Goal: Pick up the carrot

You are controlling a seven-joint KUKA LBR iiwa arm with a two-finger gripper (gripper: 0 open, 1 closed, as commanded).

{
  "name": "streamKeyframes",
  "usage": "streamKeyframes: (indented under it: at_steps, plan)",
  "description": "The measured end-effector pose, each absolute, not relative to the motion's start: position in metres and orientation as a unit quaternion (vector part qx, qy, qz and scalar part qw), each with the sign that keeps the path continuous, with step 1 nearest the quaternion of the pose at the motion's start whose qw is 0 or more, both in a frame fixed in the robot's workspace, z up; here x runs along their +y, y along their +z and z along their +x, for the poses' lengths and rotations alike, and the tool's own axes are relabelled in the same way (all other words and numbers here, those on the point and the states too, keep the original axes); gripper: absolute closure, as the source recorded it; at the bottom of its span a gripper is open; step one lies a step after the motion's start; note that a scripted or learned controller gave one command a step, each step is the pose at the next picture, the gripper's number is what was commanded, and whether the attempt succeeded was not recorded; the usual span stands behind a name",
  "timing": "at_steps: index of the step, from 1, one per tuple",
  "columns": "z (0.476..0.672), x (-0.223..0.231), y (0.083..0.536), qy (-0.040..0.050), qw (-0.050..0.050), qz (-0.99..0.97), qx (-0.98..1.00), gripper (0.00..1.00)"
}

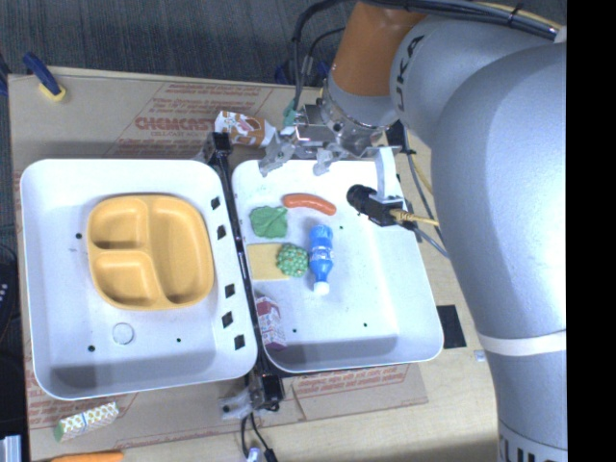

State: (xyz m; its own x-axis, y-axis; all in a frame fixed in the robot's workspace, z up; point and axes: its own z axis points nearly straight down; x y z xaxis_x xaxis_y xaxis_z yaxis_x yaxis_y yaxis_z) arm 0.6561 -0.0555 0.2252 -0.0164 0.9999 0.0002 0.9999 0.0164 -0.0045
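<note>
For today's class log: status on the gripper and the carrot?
Gripper open, above right bin's far edge. Carrot lying free below it. Green leaf close beside.

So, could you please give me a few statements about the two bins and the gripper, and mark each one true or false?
1. The yellow tray sits in the left bin. True.
2. The carrot lies in the left bin. False: it lies in the right bin, near the far end.
3. The gripper holds the carrot. False: it is open above the bin's far edge, with nothing between its fingers.
4. The blue bottle lies on its side. True.
5. The green leaf lies left of the carrot. True.
</note>
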Motion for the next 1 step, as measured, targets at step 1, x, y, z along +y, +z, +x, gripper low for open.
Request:
streamKeyframes:
  at_steps: [1]
  plan:
    - [0.656, -0.1058, 0.0913, 0.0015, 0.002, -0.698, -0.716, 0.0]
